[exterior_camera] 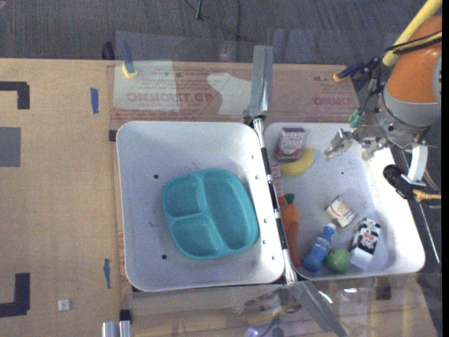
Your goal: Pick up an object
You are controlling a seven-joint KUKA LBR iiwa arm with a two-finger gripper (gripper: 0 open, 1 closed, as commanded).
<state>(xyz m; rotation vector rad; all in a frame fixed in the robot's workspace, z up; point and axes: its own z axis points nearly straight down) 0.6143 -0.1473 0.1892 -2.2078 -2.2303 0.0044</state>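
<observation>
Cardboard-topped bench with two white bins side by side. Left bin (140, 153) has a teal divided plate (209, 213). The gripper (349, 144) hovers over the right bin (393, 258), fingers spread a bit with nothing between them. Just left of the fingers sits a yellow banana (298, 163) touching a red snack packet (291, 142). Well below them: small carton (341, 210), milk carton (366, 240), blue bottle (320, 246), green ball (339, 260), carrot (290, 220).

tray (210, 213) in left bin (140, 146)

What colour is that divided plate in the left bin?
Teal, seen in the camera view: the three-compartment plastic plate.
</observation>
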